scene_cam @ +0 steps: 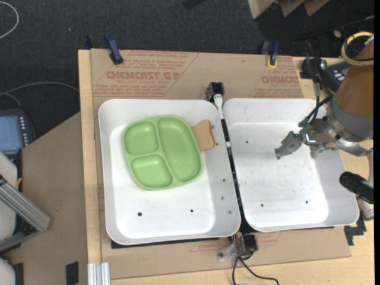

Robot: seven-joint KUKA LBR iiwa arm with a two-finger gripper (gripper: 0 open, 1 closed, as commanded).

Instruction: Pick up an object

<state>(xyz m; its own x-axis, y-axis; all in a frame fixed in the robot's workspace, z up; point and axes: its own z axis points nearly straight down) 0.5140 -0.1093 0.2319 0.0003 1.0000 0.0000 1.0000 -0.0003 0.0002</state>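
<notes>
- Two shallow white plastic bins (119,212) on bench.
- Green three-compartment plastic plate (161,152) in left bin; tan flat sponge-like piece (205,135) touching its right edge.
- Tool (286,149) over right bin, grip state unclear.

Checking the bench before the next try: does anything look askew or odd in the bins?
One small thing: the tan piece in the left bin lies tucked against the green divided plate, at its right rim. Nothing looks spilled or broken.
</notes>
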